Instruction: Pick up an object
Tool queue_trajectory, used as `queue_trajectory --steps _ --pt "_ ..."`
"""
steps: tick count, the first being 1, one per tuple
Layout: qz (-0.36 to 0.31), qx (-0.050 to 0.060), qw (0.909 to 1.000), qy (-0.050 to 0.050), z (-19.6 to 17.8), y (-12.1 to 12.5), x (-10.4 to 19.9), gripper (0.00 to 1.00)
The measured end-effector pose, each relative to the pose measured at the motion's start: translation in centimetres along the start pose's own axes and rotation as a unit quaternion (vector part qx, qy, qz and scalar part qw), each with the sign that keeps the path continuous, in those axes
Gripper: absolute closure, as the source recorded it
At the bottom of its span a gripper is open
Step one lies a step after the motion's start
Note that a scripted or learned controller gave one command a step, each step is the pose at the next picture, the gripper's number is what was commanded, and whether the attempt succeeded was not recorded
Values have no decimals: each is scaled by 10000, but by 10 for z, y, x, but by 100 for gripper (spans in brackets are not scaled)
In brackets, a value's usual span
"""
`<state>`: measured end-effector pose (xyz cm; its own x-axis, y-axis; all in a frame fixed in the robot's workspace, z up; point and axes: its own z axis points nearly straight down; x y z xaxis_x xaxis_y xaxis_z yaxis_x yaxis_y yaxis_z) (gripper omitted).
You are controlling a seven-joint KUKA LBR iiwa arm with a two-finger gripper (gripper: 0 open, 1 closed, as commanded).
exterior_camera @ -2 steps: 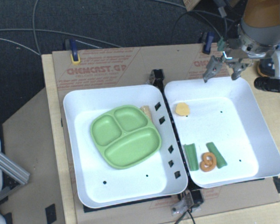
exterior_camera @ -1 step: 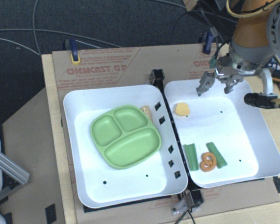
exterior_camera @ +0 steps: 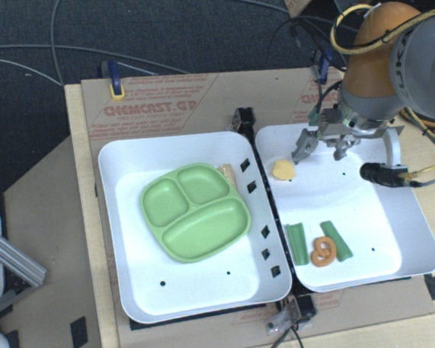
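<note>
The two-finger gripper (exterior_camera: 323,142), fingers spread and empty, hovers right of the small round yellow piece (exterior_camera: 283,171); closing there risks missing it.

Two white bins (exterior_camera: 130,216) on bench (exterior_camera: 92,143)

Arm (exterior_camera: 411,43) cut off at 3 o'clock edge. Tool (exterior_camera: 323,140) fingers blurred, gap unreadable. Tan item (exterior_camera: 226,175) at plate's (exterior_camera: 196,210) 1 o'clock mostly hidden behind rim. Pretzel (exterior_camera: 323,251) covers part of green stick (exterior_camera: 336,241).
</note>
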<state>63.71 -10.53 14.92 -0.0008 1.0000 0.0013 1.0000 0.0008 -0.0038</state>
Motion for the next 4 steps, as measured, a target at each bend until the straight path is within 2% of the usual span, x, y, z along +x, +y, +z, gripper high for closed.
queue_trajectory --steps 1,2,4 --pt "0 8 10000 2 55 -2 10 0" --pt "6 -21 10000 2 41 -1 10 100" --pt "2 -33 10000 -7 -56 1 4 100"
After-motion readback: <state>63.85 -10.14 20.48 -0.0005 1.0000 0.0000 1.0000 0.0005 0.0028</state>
